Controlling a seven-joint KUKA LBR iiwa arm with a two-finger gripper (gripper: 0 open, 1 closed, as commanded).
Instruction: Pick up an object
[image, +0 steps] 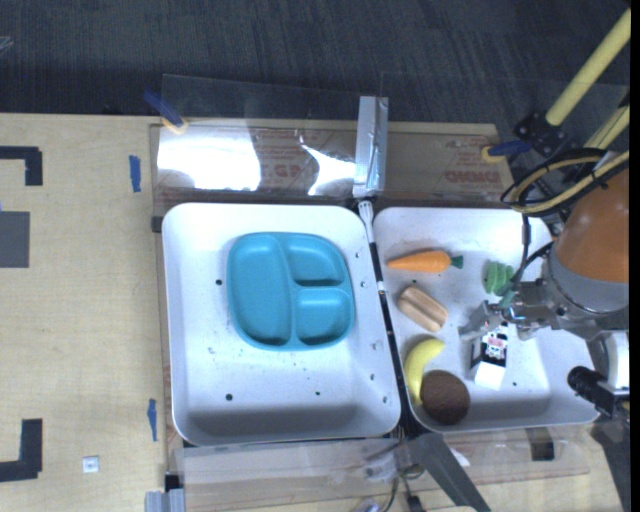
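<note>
The right bin (455, 222) holds an orange carrot (420, 262) at the back, a tan bread roll (422, 308) below it, a yellow fruit (422, 362) and a brown round object (444, 395) at the front left. A green item (497, 277) lies near the arm. My gripper (492, 345) hangs low over the middle of the right bin, right of the roll and the yellow fruit and just below the green item. I see nothing clearly held in it. The arm's orange band (600, 235) covers the bin's right side.
The left bin (200, 380) carries a blue divided plate (290, 290). A raised wall (378, 300) separates the two bins. Cables and a yellow pole (590, 65) stand at the back right, and a metal bracket (369, 145) sits behind the bins.
</note>
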